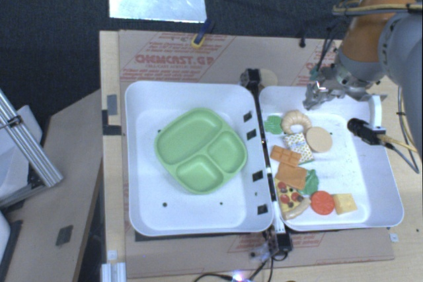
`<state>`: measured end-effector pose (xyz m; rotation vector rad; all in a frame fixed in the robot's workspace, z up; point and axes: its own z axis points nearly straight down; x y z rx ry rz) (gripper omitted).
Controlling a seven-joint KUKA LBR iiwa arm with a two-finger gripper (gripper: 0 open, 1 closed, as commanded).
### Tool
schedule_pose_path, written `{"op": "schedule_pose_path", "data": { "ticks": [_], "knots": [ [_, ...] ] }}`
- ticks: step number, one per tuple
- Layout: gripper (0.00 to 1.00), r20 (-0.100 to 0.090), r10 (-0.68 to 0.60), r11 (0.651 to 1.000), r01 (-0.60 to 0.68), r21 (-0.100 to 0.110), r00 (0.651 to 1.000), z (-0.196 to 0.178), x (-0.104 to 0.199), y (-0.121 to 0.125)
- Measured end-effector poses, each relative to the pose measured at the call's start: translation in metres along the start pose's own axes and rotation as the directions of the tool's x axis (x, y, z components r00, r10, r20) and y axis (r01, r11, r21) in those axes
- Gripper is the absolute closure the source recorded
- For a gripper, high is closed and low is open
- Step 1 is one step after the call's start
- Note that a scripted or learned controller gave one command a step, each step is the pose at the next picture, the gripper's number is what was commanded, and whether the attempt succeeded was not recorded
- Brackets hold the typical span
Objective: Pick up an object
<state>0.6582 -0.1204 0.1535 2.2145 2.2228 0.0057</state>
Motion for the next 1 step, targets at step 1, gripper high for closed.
{"op": "schedule_pose_path", "data": {
  "ticks": [1],
  "knots": [
    [1.0, 0.0, 0.003, 1.0, -0.003, 0.0, 1.0, -0.047, -0.0059, -0.0033]
  ]
}}
